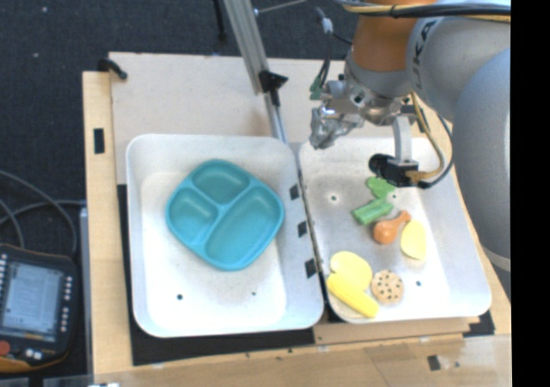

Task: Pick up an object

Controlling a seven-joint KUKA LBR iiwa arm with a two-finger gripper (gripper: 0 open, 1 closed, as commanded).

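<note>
Right bin [447,282]: six small toy food pieces, all lying loose on the bin floor, none lifted.
- One green piece [373,211], pepper-like, below the hand and slightly right of it; a second, smaller green piece [379,187] just above it, partly under the black fitting on the arm.
- One orange drumstick-shaped piece [389,227] just beside the larger green piece, on its lower right.
- One pale yellow slice [413,241] touching or nearly touching the drumstick's right side.
- One yellow banana-like piece [351,283] well below the hand, near the bin's front left corner.
- One round cookie [388,288] with dark chips, right beside the banana piece.

Hand [324,133]: hangs over the back left corner of the right bin, close to the divide between the two bins. Nothing visible between its fingers. Fingers point down; whether they are spread or closed, cannot tell from this angle. It stands apart from all six pieces, the small green one being nearest.

Left bin [146,291]: one turquoise divided plate [225,214], three compartments, lying flat, down and left of the hand.

Two bins in all, side by side on the tabletop [172,93]. One slanted metal rail [243,24] rises behind them, left of the hand.
</note>
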